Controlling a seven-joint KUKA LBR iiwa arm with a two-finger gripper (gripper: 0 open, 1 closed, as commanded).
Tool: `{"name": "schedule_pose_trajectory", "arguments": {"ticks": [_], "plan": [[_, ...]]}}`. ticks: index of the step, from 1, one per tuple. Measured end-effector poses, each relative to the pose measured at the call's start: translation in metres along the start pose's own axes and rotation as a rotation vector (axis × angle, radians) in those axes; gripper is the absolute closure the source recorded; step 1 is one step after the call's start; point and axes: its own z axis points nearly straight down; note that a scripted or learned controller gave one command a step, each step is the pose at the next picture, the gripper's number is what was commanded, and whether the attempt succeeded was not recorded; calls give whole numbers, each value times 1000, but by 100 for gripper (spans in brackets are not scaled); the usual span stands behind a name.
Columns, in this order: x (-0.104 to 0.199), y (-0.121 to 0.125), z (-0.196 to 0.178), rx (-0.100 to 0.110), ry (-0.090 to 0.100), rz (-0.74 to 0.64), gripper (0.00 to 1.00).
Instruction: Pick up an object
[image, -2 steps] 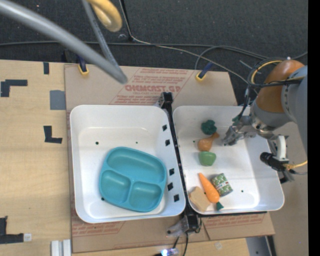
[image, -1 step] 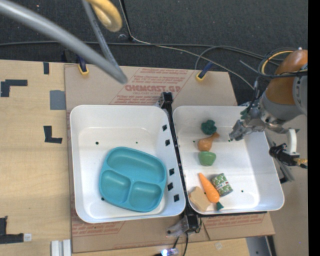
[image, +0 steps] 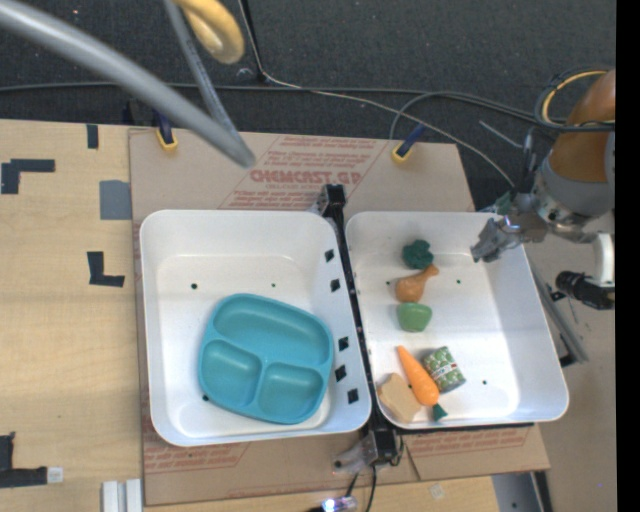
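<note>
Step in hand: reaching in; nothing is picked yet, as I judge it.
Landmark: the right bin (image: 520, 330), white and shallow.
How to do it well: I would choose the dark green piece (image: 417, 252) near the bin's far end, since it lies closest to the gripper and apart from its neighbours; come straight down so the fingers straddle it without nudging the drumstick (image: 415, 284) just beside it.
Other candidates: light green piece (image: 414, 317) at the bin's middle; carrot (image: 419, 375), green packet (image: 443, 368) and tan piece (image: 398, 398) crowded at the near end, harder to separate.
Arm pose: the wrist hangs over the bin's far right corner.
Gripper (image: 492, 240): over that rim, carrying nothing; its opening I cannot tell.
</note>
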Motion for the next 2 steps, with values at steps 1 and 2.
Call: {"name": "schedule_pose_trajectory", "arguments": {"ticks": [1,2], "plan": [[1,1,-15,3,1,0,100],[54,-19,-7,7,2,-3,100]]}}
